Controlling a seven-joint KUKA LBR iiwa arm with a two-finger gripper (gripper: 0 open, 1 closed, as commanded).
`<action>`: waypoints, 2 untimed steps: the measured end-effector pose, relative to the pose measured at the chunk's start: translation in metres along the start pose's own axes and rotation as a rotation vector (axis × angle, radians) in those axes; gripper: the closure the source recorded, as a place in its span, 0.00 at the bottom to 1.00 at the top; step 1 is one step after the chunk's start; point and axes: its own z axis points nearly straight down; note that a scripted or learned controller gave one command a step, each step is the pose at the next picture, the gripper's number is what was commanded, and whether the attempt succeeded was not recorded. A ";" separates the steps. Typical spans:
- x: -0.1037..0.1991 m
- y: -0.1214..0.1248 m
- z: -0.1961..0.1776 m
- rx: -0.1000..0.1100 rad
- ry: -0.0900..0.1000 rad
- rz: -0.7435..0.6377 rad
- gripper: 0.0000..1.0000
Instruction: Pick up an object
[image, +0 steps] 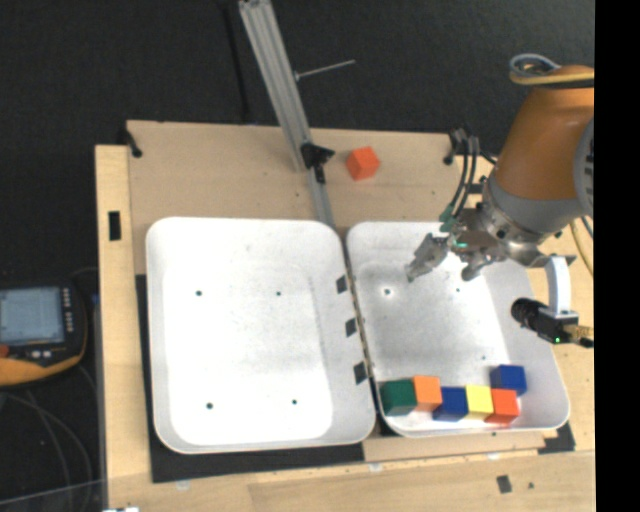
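The end effector (447, 260) hangs open and empty in the frame's right-centre. The blocks (452, 397) sit packed along the right bin's (400, 330) lower wall — fingers may jam between neighbours or slip off.

An orange cube (363, 163) sits alone on the tan bench (215, 170), up behind the bins and well apart from both. Just to its left, a long grey metal rail (285, 95) slants down across the bench, with a black clamp (317, 156) on it near the cube. Over at the far left, off the bench edge, a handheld pendant (35, 330) with a pale blue screen rests on the dark floor, black cables (40, 440) curling below it.
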 end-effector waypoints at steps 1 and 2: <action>-0.037 -0.040 0.076 0.008 -0.001 0.007 0.00; -0.077 -0.024 0.163 0.006 -0.002 0.005 0.00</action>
